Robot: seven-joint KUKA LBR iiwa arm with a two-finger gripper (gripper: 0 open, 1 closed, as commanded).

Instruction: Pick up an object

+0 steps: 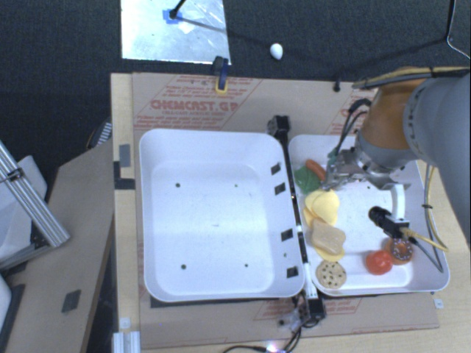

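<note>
Two white bins sat side by side on the table (191, 98). The left bin (213, 219) showed only its white floor. The right bin (360, 201) held seven things, one of each: a green piece (305, 178), an orange piece (315, 168), a yellow piece (323, 205), a beige block (329, 237), a cookie (331, 274), a red ball (379, 262) and a small brown round thing (401, 251).

Five of them crowded the right bin's left wall in a column. The red ball and the brown thing lay near its front right corner, and bare floor showed between the two groups.

The end effector (337, 173) hung just above the yellow piece's top end, beside the orange piece. I could not tell whether it was open or closed. The yellow piece's long axis ran from back to front, and the orange piece slanted from back-left to front-right.
</note>
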